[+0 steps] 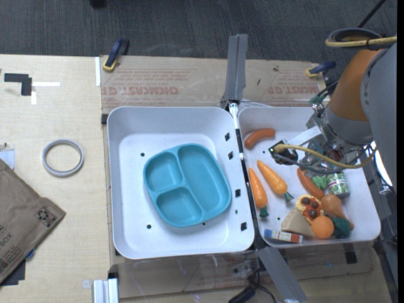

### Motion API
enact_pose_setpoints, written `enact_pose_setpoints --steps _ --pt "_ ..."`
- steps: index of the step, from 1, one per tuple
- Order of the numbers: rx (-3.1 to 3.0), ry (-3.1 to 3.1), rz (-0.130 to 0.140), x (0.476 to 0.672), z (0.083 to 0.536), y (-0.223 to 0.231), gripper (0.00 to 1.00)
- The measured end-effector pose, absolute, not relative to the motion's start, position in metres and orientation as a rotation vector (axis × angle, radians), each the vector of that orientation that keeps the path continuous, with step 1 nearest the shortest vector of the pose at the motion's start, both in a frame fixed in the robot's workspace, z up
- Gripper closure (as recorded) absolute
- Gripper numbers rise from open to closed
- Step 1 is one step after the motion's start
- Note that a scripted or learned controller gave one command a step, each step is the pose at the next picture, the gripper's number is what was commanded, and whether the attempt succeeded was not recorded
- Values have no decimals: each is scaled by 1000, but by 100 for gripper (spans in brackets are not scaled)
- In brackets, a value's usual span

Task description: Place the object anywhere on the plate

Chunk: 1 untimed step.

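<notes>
Arm (356,87) reaches in from the right with the hand (325,163) low over the right bin (372,229), in among the toy food, so this looks like the pick stage; can't tell from here whether the hand is open or closed, or which piece it's after. Candidates sit loose in that bin: two carrots (273,177), a sausage (259,136), an orange (322,227). Plate (187,184) lies flat mid left bin (123,232), compartments up, well apart from the hand.

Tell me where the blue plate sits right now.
The blue plate lies in the middle of the left bin, apart from the carrots and other toy food in the right bin.
</notes>
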State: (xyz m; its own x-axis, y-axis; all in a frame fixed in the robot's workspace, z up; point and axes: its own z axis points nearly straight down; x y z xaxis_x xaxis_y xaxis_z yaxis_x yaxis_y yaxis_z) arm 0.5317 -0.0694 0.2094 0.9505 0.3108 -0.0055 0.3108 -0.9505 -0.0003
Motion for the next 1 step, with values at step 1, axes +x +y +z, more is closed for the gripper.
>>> enact_pose_setpoints --steps 1 --pt "3060 710 -9 586 189 -23 100"
